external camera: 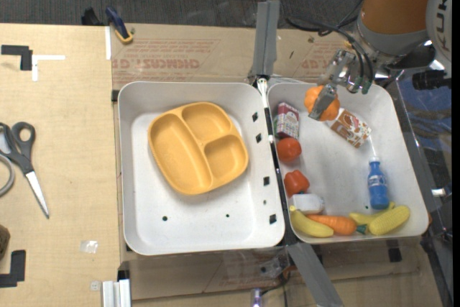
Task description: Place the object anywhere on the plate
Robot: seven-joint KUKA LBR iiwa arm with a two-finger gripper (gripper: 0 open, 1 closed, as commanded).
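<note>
Your gripper [329, 98] hangs over the upper part of the right bin [402, 126], and an orange [320, 103] sits pinched between its fingers, lifted above the bin floor. The yellow plate [198, 147], with its three sections, lies in the left bin [144, 226], well apart from the orange. Just beside the orange you see a snack packet [350, 128]. Lower in the right bin lie a tomato [289, 148], a blue bottle [377, 184], a carrot [335, 224] and two bananas [389, 219].
</note>
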